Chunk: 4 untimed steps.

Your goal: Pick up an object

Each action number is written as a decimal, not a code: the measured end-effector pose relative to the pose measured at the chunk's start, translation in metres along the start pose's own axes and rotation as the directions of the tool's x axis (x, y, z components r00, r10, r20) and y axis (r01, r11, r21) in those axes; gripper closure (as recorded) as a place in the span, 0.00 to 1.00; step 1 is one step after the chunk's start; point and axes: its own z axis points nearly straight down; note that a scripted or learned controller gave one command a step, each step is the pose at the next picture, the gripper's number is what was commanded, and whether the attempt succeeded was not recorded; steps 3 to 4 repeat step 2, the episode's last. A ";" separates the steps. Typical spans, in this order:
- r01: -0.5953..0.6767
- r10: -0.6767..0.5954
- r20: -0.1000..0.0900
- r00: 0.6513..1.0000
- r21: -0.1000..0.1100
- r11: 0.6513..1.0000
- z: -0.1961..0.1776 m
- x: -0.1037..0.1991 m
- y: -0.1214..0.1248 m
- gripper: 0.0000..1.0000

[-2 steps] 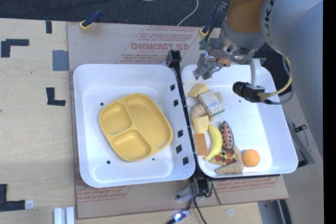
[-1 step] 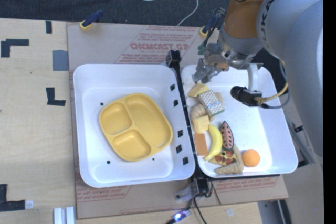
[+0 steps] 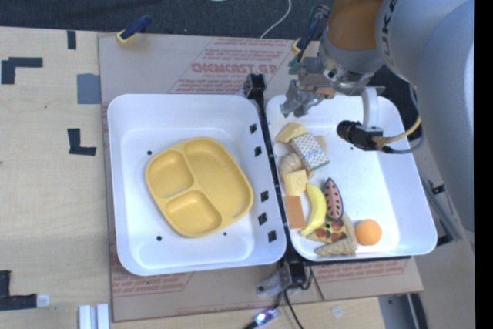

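Toy food pieces untouched, pick not yet made.
Pile of toy food [image 3: 312, 189] lies along the left wall of the right bin [image 3: 385, 173]; the gripper [image 3: 296, 105] hangs above that bin's top-left corner, just above the pile's upper end, nothing visibly held. Its open-or-shut state I cannot tell. Descent, grasp, lift remain.

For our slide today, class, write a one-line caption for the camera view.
KUKA arm's tool poised over the right bin of toy food, yellow divided plate in the left bin.
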 end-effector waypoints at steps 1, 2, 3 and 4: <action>-0.001 0.001 0.000 1.000 0.000 1.000 -0.008 -0.016 -0.002 1.00; 0.000 0.000 0.001 1.000 0.002 1.000 0.005 -0.001 -0.007 1.00; 0.000 0.000 0.001 1.000 0.002 1.000 0.005 -0.001 -0.007 1.00; 0.000 0.000 0.001 1.000 0.002 1.000 0.005 -0.001 -0.007 1.00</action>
